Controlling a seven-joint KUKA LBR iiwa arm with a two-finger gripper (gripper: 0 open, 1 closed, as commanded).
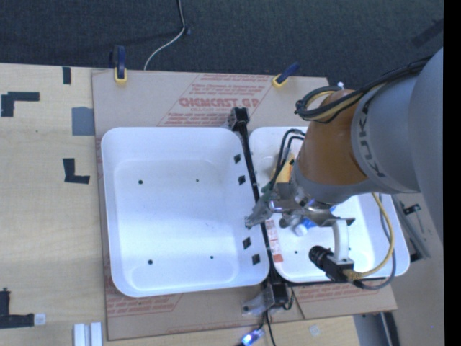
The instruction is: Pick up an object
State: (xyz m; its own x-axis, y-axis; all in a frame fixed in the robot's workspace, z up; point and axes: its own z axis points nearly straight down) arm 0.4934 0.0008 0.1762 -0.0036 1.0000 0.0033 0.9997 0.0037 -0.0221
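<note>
Starting at the left, a wooden table (43,215) is seen with several dark tape marks, and a brown cardboard sheet (209,99) is held on it by two clamps, one yellow-footed (119,69) and one blue and yellow (286,74). Two white bins are counted: the left bin (173,207) and the right bin (374,265), separated by a black divider (248,164). Over the right bin the arm (360,143) is lowered, and the hand (299,218) is seen near the divider. One small blue and white object (301,227) is glimpsed under the wrist; whether it is gripped cannot be told.
</note>
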